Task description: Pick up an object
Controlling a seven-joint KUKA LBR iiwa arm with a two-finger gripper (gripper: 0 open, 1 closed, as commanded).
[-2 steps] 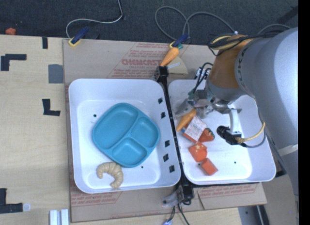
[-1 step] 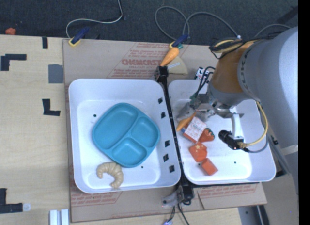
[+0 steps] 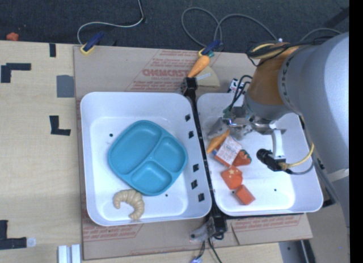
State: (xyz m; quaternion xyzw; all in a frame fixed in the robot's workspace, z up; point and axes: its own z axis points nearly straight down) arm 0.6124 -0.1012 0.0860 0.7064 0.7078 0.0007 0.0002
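The gripper (image 3: 227, 127) hangs low in the right bin (image 3: 283, 202), near the divider between the two bins; whether its fingers are spread or pressed together cannot be told, since the wrist and cables cover them. Just beside the gripper, on the side nearer the bin's front rim, lies a small white packet (image 3: 227, 151) with red print, and an orange carrot-shaped piece (image 3: 216, 142) touches its divider-side edge. A red strawberry-like toy (image 3: 243, 157) sits against the packet's other side. Nearer the front rim still lie two red-orange blocks (image 3: 237, 185), one after the other. Nothing can be seen between the fingers.

Across the divider from the gripper, the left bin (image 3: 93, 120) holds a blue compartment plate (image 3: 147, 157) and a tan croissant (image 3: 129, 202). Both bins rest on cardboard (image 3: 153, 69) over a pale wood bench (image 3: 34, 160); beyond it is dark carpet (image 3: 51, 1) with loose cables.
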